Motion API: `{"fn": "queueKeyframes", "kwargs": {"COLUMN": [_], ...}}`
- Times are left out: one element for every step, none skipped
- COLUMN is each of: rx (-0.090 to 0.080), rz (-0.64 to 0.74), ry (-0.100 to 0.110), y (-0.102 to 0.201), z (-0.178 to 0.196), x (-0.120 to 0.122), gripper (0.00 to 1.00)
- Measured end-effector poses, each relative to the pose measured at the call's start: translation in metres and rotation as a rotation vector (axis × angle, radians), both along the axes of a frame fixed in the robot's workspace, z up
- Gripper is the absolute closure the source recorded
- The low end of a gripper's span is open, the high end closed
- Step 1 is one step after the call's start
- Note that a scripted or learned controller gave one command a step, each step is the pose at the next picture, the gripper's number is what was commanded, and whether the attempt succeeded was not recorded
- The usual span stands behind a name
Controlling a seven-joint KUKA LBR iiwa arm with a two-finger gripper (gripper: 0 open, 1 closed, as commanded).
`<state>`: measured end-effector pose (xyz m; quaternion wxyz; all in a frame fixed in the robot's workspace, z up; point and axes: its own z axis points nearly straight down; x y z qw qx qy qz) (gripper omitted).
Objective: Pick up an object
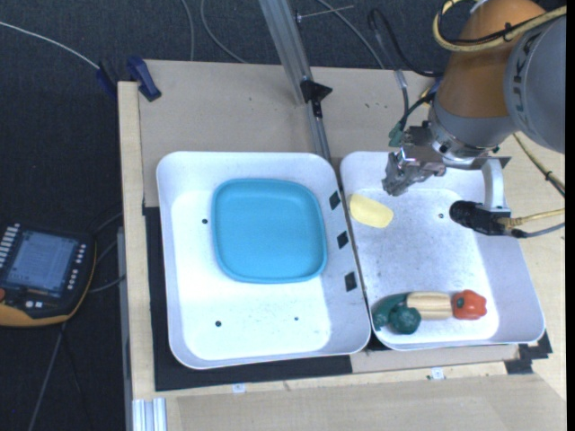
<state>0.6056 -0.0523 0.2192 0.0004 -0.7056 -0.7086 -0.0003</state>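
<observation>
Camera view, taken left to right: far left, off the table (243, 92), a handheld control pendant (38, 269) with a lit screen, lying on dark carpet among thin cables. Near the table's back left corner, a small blue clip (144, 78). Next, the left bin (184, 241), white and shallow, carrying a square turquoise plate (269, 230) with rounded corners, flat on the bin's floor and nearer its back wall than its front. Between the two bins at the back, a slanted metal post (286, 39) rising out of the top of the picture. Then the right bin (512, 281), touching the left one along their shared edge. In its back left corner, a pale yellow object (370, 210), lying flat, just beside the bin's left wall. Just to the right of it and slightly behind, the gripper (400, 180), pointed down over the back of the right bin, near the yellow object but apart from it; nothing seen in its grasp, and whether spread or closed cannot be told from this blurred, dark shape. Along the bin's front wall, a row of three touching things: a dark green object (398, 317), a tan cylinder (430, 305) on its side, a red object (468, 304). Far right, the arm (490, 57), grey with its orange band, reaching in over the table's back edge.
</observation>
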Motion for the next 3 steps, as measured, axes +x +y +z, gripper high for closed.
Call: {"fn": "queueKeyframes", "kwargs": {"rx": [0.000, 0.000, 0.000], "rz": [0.001, 0.000, 0.000], "ry": [0.000, -0.002, 0.000], "y": [0.054, 0.098, 0.148], "z": [-0.005, 0.009, 0.005], "x": [0.001, -0.003, 0.002], "gripper": [1.00, 1.00, 1.00]}}
